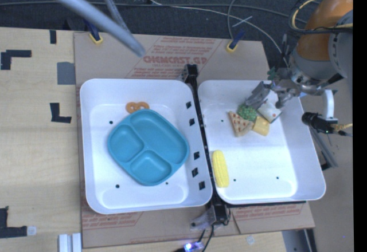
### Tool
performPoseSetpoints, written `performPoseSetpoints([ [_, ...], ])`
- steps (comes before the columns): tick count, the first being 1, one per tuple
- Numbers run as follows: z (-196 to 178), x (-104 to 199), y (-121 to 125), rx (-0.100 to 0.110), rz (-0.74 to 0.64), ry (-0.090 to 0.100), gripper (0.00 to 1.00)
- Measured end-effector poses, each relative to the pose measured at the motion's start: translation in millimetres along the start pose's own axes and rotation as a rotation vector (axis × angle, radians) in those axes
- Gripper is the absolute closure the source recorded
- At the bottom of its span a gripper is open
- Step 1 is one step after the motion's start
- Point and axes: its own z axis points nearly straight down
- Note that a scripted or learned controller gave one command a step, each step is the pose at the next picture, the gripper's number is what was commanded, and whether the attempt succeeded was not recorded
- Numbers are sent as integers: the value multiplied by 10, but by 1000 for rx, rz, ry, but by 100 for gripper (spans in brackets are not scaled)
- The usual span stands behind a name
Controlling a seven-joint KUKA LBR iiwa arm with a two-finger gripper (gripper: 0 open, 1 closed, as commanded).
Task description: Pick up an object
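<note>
Grey arm with orange band enters at upper right. Blue three-compartment plastic tray sits in left white bin. Yellow toy corn cob lies at right white bin lower left. Two-finger gripper, opening unclear, hovers over a green-topped pizza-slice toy and yellow block.

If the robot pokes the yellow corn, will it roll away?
Probably it would roll a bit: the corn cob looks rounded and long, and it lies alone on the smooth floor of the right bin. It sits close to the bin's left wall, so that would likely stop it. It looks like a light toy.
</note>
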Motion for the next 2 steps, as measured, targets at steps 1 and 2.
performPoseSetpoints([
  [1,-98,5,30,-14,-4,-3,0],
  [2,347,54,41,-11,-5,-3,0],
])
